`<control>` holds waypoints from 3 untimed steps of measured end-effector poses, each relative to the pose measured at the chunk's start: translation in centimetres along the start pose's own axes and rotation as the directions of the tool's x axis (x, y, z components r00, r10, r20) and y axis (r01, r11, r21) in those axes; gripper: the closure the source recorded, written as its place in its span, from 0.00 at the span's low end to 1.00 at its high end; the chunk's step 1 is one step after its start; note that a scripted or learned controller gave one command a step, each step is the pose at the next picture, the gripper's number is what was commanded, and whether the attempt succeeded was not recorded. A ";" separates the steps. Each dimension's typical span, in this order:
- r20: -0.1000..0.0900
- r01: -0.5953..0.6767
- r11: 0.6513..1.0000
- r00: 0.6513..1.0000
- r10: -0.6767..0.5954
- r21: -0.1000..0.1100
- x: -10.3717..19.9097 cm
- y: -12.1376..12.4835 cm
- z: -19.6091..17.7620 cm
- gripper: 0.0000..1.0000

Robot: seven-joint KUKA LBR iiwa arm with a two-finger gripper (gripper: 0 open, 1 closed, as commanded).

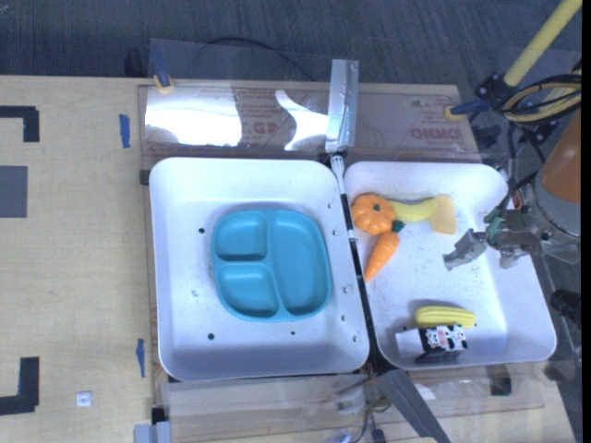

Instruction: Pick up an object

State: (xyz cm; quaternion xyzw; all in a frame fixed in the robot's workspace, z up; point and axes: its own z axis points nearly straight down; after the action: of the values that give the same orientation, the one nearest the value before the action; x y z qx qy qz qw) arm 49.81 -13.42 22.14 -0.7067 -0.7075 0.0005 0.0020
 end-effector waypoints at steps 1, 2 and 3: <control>0.003 0.041 0.999 0.999 -0.041 -0.004 -1.1 7.1 3.6 0.00; 0.006 0.178 0.984 0.984 -0.178 -0.009 -4.1 12.7 13.1 0.00; 0.009 0.178 0.984 0.984 -0.178 -0.015 -4.1 12.8 12.0 1.00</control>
State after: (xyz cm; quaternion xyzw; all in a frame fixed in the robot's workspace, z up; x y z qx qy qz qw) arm 62.59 -17.48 10.12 -0.6406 -0.7678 -0.0025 -0.0065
